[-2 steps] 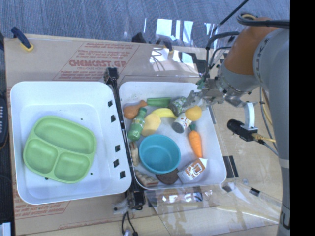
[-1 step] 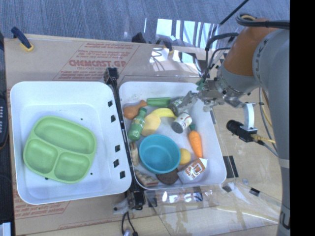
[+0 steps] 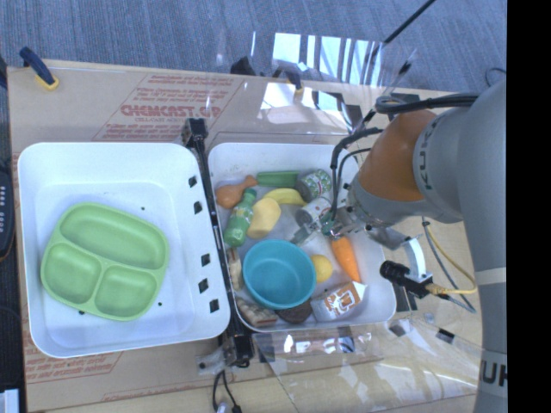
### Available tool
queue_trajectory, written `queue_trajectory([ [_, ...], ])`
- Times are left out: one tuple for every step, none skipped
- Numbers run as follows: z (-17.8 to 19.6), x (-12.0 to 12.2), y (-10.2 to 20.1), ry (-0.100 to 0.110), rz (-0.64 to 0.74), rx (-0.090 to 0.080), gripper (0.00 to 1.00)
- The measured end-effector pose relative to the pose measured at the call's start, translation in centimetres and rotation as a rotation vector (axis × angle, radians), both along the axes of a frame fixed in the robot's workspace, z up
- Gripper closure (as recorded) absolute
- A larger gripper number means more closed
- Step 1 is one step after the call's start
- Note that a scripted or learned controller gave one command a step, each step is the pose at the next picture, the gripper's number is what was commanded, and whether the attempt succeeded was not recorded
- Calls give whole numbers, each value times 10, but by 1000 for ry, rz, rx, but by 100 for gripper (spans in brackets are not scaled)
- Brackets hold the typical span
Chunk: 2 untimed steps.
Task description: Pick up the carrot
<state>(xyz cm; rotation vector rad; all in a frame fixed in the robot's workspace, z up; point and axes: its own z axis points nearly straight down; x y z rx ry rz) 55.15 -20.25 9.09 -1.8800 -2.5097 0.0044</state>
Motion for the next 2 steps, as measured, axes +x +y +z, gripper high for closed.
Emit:
queue_trajectory([
  [10, 1, 0, 4, 7, -1, 100],
  [140, -8, 20, -11, -129, -5, 100],
])
